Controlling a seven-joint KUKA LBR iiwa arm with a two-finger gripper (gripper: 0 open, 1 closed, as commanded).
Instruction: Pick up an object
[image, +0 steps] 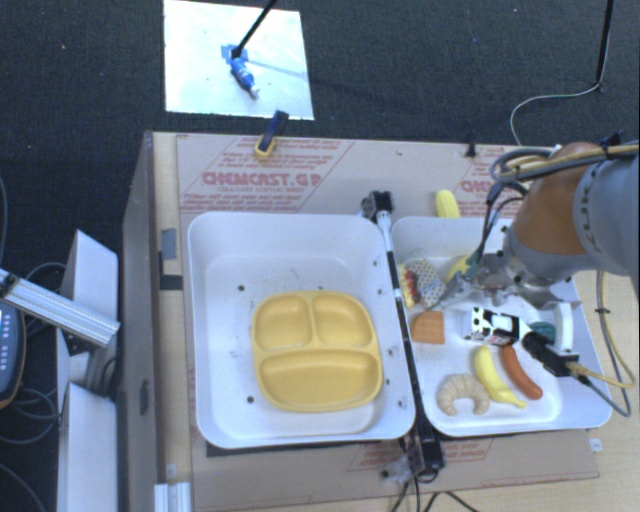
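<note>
1. Right now the gripper (478, 282) sits low in the right bin (585, 400), at its upper-middle, w/ the grey arm (590, 215) and orange band coming in from the right.
2. Jaws: can't tell how far apart they are; the wrist body hides them. Nothing visibly pinched between them.
3. Closest items to the gripper: a mesh-patterned rounded piece (424, 280) just to its left, and a black-and-white block (494, 324) just below it.
4. Banana (491, 374): yellow, smooth, curved; long axis runs from upper left to lower right, in the bin's lower half.
5. Sausage (521, 372): red-orange, glossy, lies just beside the banana on its right, roughly parallel.
6. Croissant (463, 393): tan, ridged crescent, left of the banana's lower end, touching or nearly so.
7. Orange square piece (428, 328): flat, matte, near the bin's left wall.
8. Left bin (215, 300): holds a yellow plastic divided plate (316, 350), 3 compartments, rounded corners.
9. Both bins rest on the desk (300, 175), a board w/ red print.
</note>
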